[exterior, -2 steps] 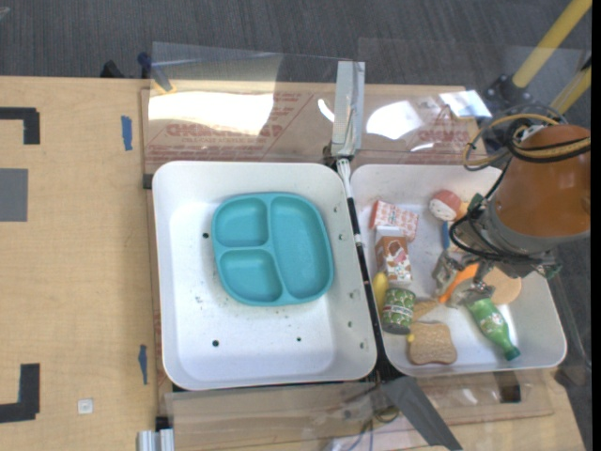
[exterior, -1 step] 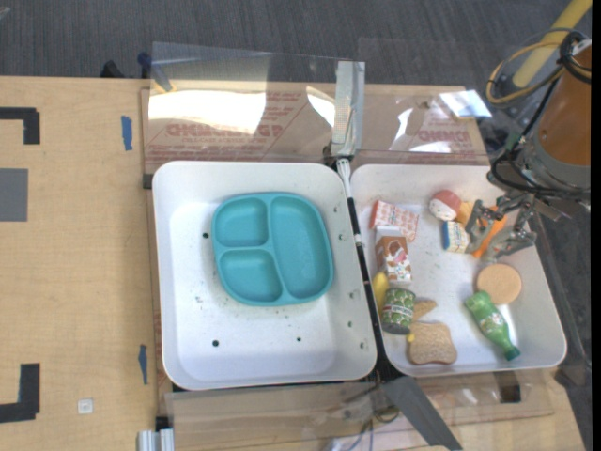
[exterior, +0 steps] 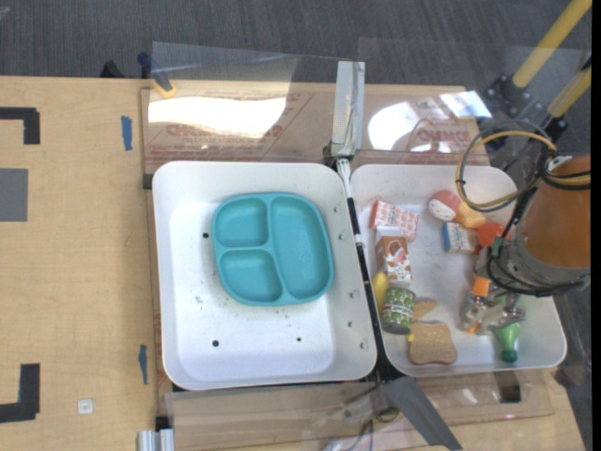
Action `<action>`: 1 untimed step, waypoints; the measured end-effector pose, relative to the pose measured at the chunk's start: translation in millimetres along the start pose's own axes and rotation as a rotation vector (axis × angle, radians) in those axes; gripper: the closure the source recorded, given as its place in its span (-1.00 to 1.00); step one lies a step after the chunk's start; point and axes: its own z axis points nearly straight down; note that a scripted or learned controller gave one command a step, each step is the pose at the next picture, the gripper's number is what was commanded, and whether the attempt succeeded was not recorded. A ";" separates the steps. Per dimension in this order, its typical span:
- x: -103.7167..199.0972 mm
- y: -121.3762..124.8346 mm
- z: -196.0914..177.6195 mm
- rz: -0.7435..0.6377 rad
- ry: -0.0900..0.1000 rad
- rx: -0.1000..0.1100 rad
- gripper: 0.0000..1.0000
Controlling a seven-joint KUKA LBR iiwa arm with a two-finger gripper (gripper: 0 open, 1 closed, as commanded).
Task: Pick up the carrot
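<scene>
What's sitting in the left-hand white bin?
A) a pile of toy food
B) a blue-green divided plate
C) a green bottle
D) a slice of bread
B: the blue-green divided plate lies alone in the left bin; the toy food sits in the right bin.

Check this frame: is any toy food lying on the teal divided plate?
No, the teal divided plate sits bare in the left bin.

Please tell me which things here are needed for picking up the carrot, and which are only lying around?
For the job:
- carrot, in the right bin
- pincer, low over that bin

Lying about:
- blue divided plate in the left bin
- green can
- cookie
- green bottle
- red and white packet
</scene>
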 end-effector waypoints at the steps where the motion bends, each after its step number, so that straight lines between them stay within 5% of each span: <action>1: -66.5 20.3 -107.2 0.059 -0.003 0.008 1.00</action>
